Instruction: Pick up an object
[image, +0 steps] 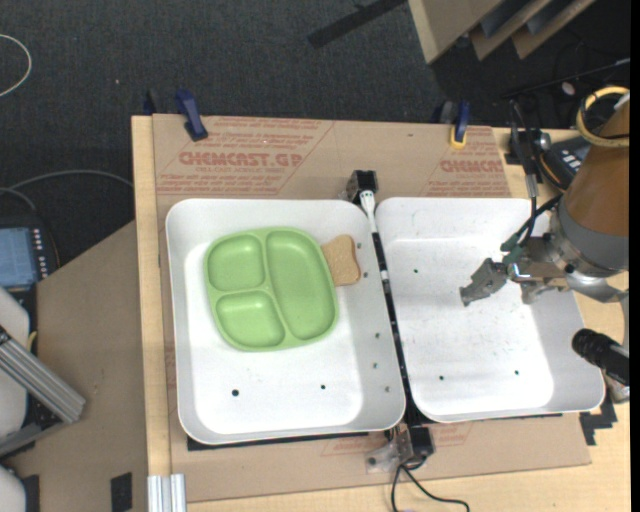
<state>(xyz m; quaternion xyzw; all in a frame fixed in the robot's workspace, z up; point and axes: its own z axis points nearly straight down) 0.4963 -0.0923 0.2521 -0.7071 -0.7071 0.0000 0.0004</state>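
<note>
over the right bin (480, 390) our pincer (478, 285) hangs, and we cannot tell its state; nothing shows in it. both things to pick lie in the left bin (270, 400), well apart from us: a green divided plate (270, 288) and a tan sponge-like block (342, 260) touching the plate's right rim. we judge a descent here would close on bare floor. aiming for the block, we risk nudging the plate or catching the wall between the bins.
</note>
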